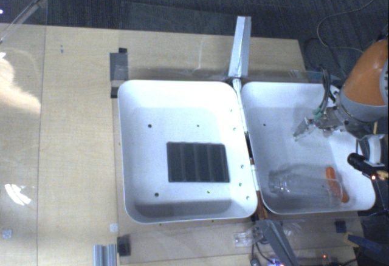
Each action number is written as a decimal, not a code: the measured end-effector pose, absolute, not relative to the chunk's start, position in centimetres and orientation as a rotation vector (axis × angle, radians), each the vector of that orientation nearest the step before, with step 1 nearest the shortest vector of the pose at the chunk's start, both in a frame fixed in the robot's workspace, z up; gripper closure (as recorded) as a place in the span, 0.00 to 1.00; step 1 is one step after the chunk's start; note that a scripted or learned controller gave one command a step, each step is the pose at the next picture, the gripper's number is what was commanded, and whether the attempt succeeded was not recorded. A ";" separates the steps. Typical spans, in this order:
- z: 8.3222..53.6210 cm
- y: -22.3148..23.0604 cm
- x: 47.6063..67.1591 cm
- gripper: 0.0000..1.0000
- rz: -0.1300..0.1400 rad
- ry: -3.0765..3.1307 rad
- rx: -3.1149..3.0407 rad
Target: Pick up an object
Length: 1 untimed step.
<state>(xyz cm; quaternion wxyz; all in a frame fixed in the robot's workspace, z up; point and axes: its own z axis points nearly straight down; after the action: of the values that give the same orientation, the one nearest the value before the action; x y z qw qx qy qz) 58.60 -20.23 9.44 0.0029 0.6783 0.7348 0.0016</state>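
A dark ribbed rectangular block (197, 161) lies flat in the middle of the left bin (140, 113). In the right bin (273, 101), a clear plastic container (296, 183) lies on its side near the front wall. A small orange object (337, 184) rests just to its right. My gripper (309, 126) hangs low over the right bin's middle, behind the clear container and apart from it. Nothing can be seen held in it.
The arm's orange band (366, 79) and grey wrist (358, 114) lean over the right bin's right wall. A metal post (240, 46) stands behind the seam between the bins. Cables and brackets (270, 240) lie along the bench's front edge.
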 end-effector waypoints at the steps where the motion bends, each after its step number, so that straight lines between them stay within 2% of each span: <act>1: 8.9 -20.6 53.7 0.00 0.008 2.344 2.077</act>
<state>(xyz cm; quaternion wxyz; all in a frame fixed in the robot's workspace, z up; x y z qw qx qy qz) 53.65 -20.59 8.93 0.0050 0.6632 0.7484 0.0027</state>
